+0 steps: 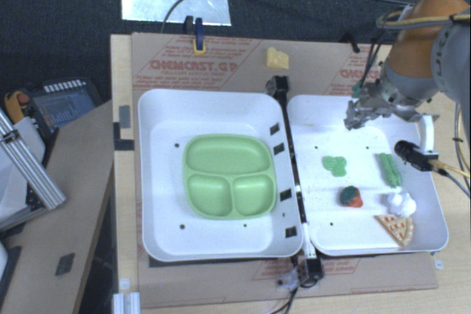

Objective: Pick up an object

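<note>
Gripper (358,116): at the end of the grey arm with the orange band, reaching in from the right, poised over the far part of the right bin (316,130), roughly midway across it. Open or closed state: cannot be told from this view. Candidate objects, five in total, all lying on the floor of the right bin and apart from the gripper. Small green lump (335,165): left of centre, nearest to the gripper among the five. Long green piece (390,169): right side, lying lengthwise from far to near. Round red object with green top (351,196): near the centre, on the near side of the green lump. Small white object (399,202): near right, just beyond the tan triangular wedge (396,229), close to touching it. Left bin (158,121): holding a pale green divided plate (228,176) with three compartments, set centrally. Cardboard sheet (221,66) under both bins; small yellow piece (277,57) resting on it beyond the bins.
</note>
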